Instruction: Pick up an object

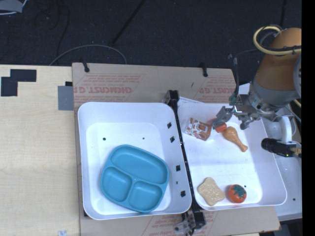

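My gripper hangs over the far part of the right bin, open, with nothing between its fingers. Just below its left finger lies a small red piece. A tan drumstick lies slantwise right beside it, under the gripper's near side. To the left of these is a brown and white packet. At the right bin's near edge a pale slice of bread lies next to a red-orange tomato.
The left bin bears a blue divided plate in its near half. A black divider rail runs between the two bins. Cardboard lies behind both bins.
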